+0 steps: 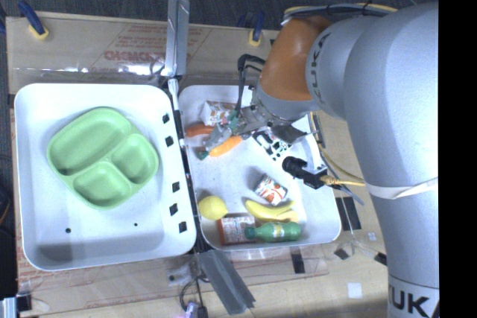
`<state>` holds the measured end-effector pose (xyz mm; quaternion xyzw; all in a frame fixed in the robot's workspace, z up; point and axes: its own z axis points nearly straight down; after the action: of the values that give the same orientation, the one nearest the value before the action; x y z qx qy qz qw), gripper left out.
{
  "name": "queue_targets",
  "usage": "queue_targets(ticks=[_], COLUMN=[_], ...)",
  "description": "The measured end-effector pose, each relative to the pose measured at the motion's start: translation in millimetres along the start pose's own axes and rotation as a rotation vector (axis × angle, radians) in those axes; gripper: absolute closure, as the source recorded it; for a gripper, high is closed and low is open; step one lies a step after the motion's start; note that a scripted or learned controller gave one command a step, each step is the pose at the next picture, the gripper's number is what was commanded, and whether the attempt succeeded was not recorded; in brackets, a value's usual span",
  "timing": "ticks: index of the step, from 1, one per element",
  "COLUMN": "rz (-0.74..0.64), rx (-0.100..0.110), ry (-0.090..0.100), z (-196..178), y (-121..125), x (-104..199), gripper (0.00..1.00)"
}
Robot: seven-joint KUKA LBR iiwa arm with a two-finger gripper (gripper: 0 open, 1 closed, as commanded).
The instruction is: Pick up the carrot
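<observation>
The carrot [226, 147] is a short orange piece lying slantwise in the upper left part of the right bin [328, 231]. My gripper [226, 132] reaches in from the right under the orange-banded wrist [294, 63] and sits directly over the carrot's upper side, touching or nearly touching it. The carrot still seems to rest on the bin floor. A reddish-orange sausage-like piece [197, 131] lies just left of the gripper.
The right bin also holds a snack packet [217, 112], a red-and-white can [270, 191], a lemon [212, 207], a banana [270, 211], a green bottle [274, 232] and a red-labelled bottle [231, 227]. A green divided plate [103, 156] lies in the left bin [33, 242].
</observation>
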<state>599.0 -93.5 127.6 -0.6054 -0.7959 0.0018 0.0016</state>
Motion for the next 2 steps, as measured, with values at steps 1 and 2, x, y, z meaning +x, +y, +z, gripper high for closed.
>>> queue_targets(ticks=[1,2], rz=[-0.201,-0.387], rx=[-0.005,-0.003], ry=[-0.002,0.000], z=[1.2,35.6], y=[29.5,26.8], x=[-54.5,-20.9], gripper=[0.00,0.00])
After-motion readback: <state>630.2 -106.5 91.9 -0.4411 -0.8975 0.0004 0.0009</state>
